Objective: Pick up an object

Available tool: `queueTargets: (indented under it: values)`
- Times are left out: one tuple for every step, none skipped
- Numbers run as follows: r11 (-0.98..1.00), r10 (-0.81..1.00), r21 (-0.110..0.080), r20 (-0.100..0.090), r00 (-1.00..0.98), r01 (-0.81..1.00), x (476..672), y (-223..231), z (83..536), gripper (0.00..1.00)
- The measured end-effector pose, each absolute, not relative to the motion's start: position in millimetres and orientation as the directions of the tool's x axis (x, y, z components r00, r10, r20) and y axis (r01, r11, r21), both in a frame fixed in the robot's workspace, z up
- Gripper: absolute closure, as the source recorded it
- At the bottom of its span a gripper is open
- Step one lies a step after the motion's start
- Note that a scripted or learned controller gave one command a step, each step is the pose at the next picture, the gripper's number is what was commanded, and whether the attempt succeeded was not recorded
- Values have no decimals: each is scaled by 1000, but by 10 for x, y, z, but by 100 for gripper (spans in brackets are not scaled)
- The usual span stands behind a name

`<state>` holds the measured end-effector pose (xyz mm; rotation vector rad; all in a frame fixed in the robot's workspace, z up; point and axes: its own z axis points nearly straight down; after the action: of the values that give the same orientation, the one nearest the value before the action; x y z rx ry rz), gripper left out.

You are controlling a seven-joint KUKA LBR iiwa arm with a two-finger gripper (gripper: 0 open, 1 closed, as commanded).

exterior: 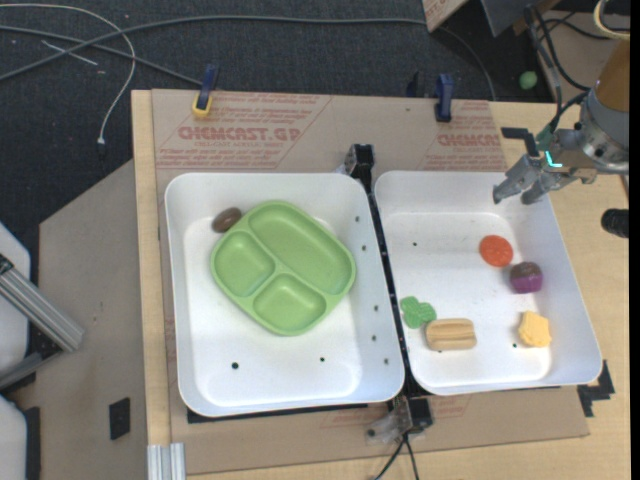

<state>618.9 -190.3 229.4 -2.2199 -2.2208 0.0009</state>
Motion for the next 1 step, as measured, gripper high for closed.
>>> queueTargets:
  values:
    - [1, 1000, -1, 1, -1, 1000, 6190, -1903, 2296, 0]
